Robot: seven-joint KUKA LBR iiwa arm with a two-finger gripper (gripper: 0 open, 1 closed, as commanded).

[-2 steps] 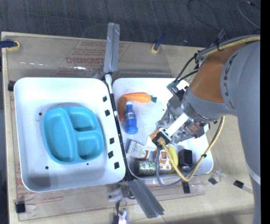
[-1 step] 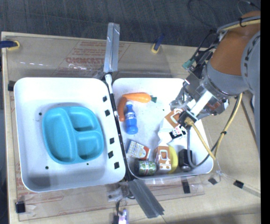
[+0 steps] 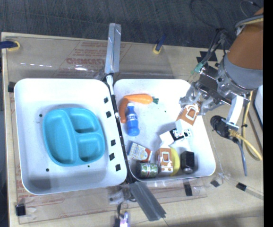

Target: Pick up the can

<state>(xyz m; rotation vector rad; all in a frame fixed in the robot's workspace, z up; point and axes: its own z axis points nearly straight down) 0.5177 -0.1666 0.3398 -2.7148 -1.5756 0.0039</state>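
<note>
Nearest the camera, the can (image 3: 149, 170) lies on its side against the front wall of the right bin (image 3: 207, 145), green-labelled, pressed up against an orange-and-white carton (image 3: 165, 159) and a yellow thing (image 3: 174, 160) on its right, with a small carton (image 3: 138, 151) just behind it. That crowding matters to me: the can sits low in a packed corner, so I judge there is little room for fingers on either side of it.

My end effector (image 3: 191, 109) hangs over the far right edge of the same bin, well apart from the can. An orange-and-white tag or small box (image 3: 189, 113) sits right at its tip, but I cannot tell whether I grip it or merely hover beside it, nor how wide I stand open.

Farther back in the bin lie a blue bottle (image 3: 132, 120) and a carrot (image 3: 135, 100), near the divider. A white box (image 3: 174, 135) and a black block (image 3: 188, 160) fill the right side. The left bin (image 3: 28, 174) holds a blue sectioned tray (image 3: 72, 136), out of my way.

To reach the can I would have to cross toward the front corner and come down from above.
</note>
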